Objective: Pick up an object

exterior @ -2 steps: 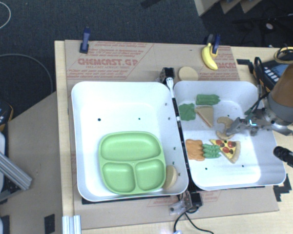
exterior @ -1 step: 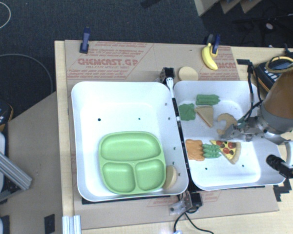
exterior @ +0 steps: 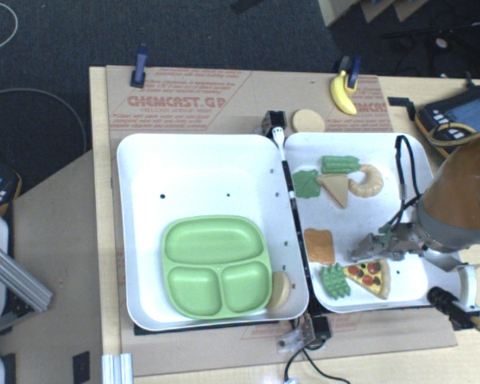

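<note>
Two shallow white bins are seen side by side on the bench, the left bin (exterior: 136, 214) and the right bin (exterior: 408, 282). In the left bin a green divided tray (exterior: 216, 264) lies toward the near side, and a tan round piece (exterior: 279, 291) rests against the tray's near right corner.

Several toy foods are spread in the right bin. At the far end a green oblong piece (exterior: 338, 164) is set beside a pale curved piece (exterior: 369, 181), with a green leafy piece (exterior: 306, 184) to the left and a tan wedge (exterior: 334, 189) between them. Nearer the camera, a brown slice of toast (exterior: 320, 246) lies close to the left wall. Just nearer than it, a small green leafy piece (exterior: 334, 280) touches a pizza slice (exterior: 368, 278).

The arm (exterior: 460, 198) is brought in from the right, over the right bin. The gripper (exterior: 374, 247) is held low, just beyond the far edge of the pizza slice and to the right of the toast. Nothing can be made out between its fingers; how far the jaws stand apart cannot be told.

Outside the bins, a yellow banana (exterior: 342, 94) and a tan disc (exterior: 308, 122) are placed on the bench beyond the right bin, and a blue clamp (exterior: 138, 66) is fixed at the far left edge.
</note>
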